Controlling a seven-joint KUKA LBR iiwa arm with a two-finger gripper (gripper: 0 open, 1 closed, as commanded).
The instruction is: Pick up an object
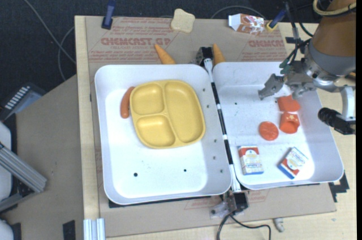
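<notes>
Alignment matters most here. My fingers hang spread apart over the back of the right bin, with nothing between them, and the nearest candidate is the red block, just in front of them and a little toward the arm's side. I judge that I am not yet centred over it: the left finger sticks out over bare bin floor, so a straight drop from here would likely close on air or clip the block's edge. A good grasp means shifting until the block sits midway between the two tips, then descending until they straddle its sides before closing.

Crowding is the risk. A red pepper lies just in front of the block, nearly touching it, and an orange ball sits just beside the pepper. I should turn so that my tips come down on the block's free left and right sides, not into the gap toward the pepper, or I will nudge both away.

The block looks small, squarish and bright red-orange, lying flat on the white floor, probably light plastic and easy to pinch. Two small boxes lie nearer the front rim, well apart from my target.
</notes>
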